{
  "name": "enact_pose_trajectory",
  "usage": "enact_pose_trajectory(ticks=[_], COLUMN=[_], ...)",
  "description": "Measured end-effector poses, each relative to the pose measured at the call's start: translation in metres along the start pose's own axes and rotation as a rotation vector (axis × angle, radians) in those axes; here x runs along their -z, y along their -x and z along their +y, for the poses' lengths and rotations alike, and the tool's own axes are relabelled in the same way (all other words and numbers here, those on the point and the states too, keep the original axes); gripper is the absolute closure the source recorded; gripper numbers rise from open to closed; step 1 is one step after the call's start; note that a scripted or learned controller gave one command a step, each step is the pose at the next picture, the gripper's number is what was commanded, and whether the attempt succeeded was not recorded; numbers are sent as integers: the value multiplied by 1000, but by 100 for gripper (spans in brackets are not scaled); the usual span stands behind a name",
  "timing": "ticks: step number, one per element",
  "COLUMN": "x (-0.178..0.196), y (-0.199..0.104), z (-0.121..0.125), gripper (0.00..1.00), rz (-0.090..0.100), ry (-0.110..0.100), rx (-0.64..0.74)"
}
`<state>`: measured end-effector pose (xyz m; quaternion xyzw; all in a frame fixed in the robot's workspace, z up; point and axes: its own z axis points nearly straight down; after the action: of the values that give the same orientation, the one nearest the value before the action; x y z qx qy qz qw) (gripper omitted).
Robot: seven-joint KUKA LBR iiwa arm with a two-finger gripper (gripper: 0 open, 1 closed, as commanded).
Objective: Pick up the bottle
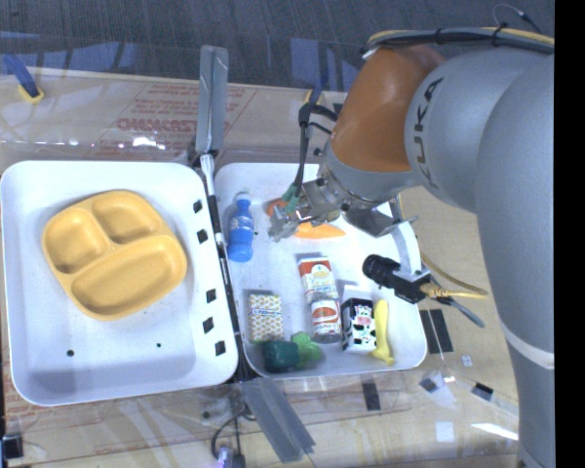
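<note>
2 white bins sit side by side on the table point(97, 115) — the left bin point(19, 291) carries a yellow divided tray point(112, 252). In the right bin point(409, 354), the blue bottle point(240, 228) lies near the left wall, the tool point(291, 218) just beside it.

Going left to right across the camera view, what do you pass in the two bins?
Yellow divided plate → blue bottle → small patterned box → green toy → red-labelled can → cow-print carton → yellow banana.

Grey KUKA-lettered arm point(487, 135), orange wrist band point(385, 105), black cables
</note>
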<state>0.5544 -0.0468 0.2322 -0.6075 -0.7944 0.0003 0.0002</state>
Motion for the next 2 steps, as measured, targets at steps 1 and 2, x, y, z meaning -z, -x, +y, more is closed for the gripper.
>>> enact_pose_trajectory(ticks=[1, 2], x=[62, 61], y=[-25, -25], z=[-14, -14], gripper=[100, 0], rz=[1, 1], ry=[-1, -2], rx=[-471, -471])
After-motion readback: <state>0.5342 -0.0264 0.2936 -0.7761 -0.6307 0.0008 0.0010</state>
